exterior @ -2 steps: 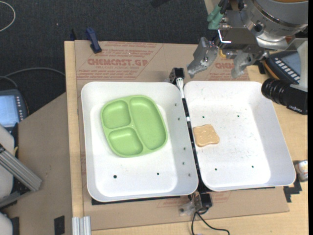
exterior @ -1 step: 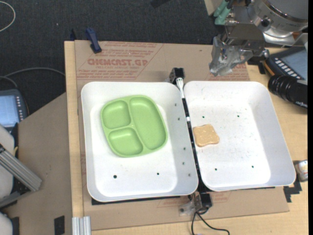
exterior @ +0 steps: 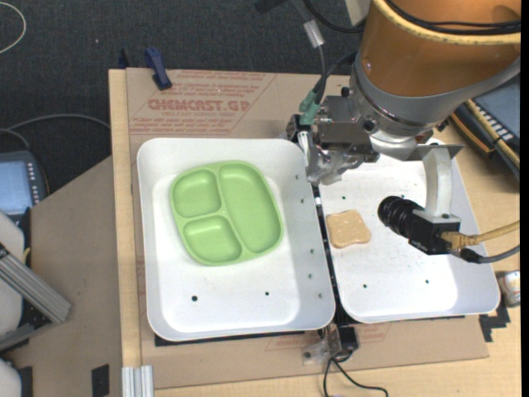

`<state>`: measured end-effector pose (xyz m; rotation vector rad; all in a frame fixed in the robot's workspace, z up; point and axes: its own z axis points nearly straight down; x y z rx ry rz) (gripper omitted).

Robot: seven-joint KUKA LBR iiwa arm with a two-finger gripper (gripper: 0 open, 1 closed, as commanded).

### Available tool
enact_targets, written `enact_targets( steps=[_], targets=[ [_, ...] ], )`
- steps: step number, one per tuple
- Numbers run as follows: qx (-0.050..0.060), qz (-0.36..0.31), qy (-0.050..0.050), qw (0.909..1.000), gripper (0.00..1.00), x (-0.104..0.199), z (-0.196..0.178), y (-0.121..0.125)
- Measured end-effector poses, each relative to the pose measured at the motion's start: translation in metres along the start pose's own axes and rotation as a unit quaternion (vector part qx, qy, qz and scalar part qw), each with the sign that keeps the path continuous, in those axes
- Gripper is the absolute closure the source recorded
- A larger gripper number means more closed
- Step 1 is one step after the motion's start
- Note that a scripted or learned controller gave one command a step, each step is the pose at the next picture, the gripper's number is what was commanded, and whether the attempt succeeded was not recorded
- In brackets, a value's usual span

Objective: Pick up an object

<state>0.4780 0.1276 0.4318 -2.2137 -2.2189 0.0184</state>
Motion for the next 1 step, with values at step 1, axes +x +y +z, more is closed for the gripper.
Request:
enact_targets(
  steps=[1],
  targets=[
    [-0.008,0.001,0.002,1.0,1.0,-0.001,-0.0175,0.0016]
  ],
)
